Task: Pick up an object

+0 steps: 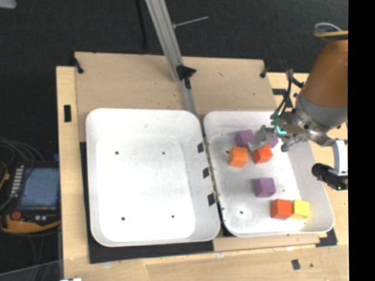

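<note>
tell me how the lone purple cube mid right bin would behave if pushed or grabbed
The purple cube looks rigid with flat faces, so it would likely slide, not roll. It seems small and probably light. With bare floor of the right bin around it, a push shouldn't jam early.

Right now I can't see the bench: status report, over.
Hand low over right bin, grip unclear. Red cube just beneath it. Orange cube and purple cube crowd close alongside.

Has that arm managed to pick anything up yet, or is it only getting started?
Nothing looks lifted. The gripper is down in the right bin beside the red block and a purple block, so the reach is done. I can't tell if it has a grip. All six blocks rest on the bin floor; grasping and lifting remain.
</note>
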Controlling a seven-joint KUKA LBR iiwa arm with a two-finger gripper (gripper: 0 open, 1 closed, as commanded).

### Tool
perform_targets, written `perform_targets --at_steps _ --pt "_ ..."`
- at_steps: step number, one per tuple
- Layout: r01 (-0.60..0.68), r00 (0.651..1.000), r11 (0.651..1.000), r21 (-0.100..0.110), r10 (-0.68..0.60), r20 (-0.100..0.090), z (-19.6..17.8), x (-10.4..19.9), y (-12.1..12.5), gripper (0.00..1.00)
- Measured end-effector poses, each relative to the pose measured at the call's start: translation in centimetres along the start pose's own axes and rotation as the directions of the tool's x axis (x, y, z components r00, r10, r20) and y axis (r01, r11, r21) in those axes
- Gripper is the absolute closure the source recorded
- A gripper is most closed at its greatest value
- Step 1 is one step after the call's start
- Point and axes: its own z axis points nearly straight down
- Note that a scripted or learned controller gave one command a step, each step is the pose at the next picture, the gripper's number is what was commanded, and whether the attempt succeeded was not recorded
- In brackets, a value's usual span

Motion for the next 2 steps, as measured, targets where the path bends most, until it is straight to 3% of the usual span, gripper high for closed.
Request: perform_targets --at_steps 2 --pt "-0.004 1.000 1.000 0.007 0.004 0.002 11.9 -0.9 0.6 0.00"
